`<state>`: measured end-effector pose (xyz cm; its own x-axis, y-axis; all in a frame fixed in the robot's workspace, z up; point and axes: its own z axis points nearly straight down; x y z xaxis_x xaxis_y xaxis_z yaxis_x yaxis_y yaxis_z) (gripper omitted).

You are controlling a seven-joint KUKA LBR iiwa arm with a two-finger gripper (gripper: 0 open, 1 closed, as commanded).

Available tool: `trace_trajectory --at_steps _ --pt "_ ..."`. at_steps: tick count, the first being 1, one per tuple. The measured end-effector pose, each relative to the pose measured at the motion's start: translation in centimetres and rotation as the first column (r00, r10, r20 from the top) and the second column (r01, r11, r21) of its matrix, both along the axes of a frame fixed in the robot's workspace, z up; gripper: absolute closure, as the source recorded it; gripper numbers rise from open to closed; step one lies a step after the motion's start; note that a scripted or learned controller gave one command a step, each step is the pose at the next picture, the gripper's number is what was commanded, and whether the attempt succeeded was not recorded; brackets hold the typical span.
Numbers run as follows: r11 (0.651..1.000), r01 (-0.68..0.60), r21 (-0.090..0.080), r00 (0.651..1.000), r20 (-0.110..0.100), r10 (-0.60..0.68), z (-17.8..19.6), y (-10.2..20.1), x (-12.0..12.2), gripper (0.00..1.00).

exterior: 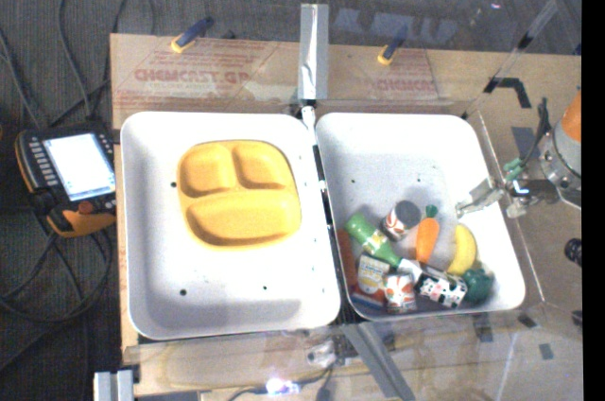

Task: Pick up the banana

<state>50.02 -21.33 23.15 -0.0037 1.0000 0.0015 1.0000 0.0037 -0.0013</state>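
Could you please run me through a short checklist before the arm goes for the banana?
1. Banana in view, in the right bin near its right wall: ok.
2. Banana free of neighbours: not ok; the carrot lies against its left side and a dark green toy sits just below it.
3. Gripper above the right bin: ok; it sits up and right of the pile, close to the banana.
4. Gripper free of any load: cannot tell.
5. Left bin uninvolved: ok; it holds the yellow divided tray.
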Motion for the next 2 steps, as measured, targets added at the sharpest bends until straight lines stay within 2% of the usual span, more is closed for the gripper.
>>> trace_trajectory --at_steps 1,2 --pt "0.999 0.052 -0.002 0.999 -0.001 -0.052 -8.4 -0.1 1.6 0.00" --pt "1.000 0.023 -0.003 1.000 -0.001 -0.023 -6.6 -0.6 -1.2 0.00"
